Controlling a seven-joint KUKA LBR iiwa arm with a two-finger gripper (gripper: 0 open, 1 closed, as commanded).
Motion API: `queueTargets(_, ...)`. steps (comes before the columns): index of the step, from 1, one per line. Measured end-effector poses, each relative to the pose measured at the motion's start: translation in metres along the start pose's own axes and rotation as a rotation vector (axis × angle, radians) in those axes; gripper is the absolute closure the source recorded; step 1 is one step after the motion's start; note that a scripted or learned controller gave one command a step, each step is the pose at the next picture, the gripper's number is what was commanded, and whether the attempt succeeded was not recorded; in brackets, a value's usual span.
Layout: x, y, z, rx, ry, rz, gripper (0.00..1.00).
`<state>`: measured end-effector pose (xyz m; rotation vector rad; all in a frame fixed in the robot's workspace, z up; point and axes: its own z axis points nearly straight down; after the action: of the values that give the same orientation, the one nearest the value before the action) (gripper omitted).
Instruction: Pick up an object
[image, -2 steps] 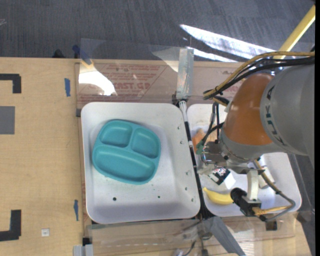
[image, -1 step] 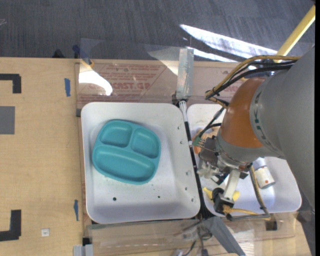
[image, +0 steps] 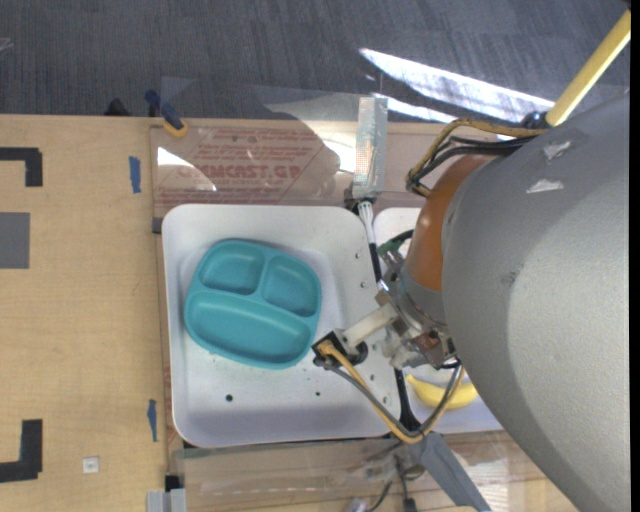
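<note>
A teal divided plate (image: 255, 303) lies flat in the left white bin (image: 200, 400), toward its left half. The grey arm with its orange band (image: 432, 250) comes in from the right and covers most of the right bin. Its wrist and gripper (image: 408, 338) hang over the wall between the two bins, just right of the plate, and wrist hardware and cables hide the gripper's tip. A yellow object (image: 447, 392) peeks out from under the wrist in the right bin; most of it is hidden.
A black-and-yellow cable end (image: 328, 352) juts from the wrist over the left bin, close to the plate's right rim. A clear plastic sheet (image: 250, 165) lies behind the bins. Tan bench board (image: 75, 300) stretches to the left.
</note>
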<state>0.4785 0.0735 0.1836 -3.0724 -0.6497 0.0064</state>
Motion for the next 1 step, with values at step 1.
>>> queueTargets(1,0.0384,-0.0888,-0.0028,0.001,0.003,0.028,1.00)
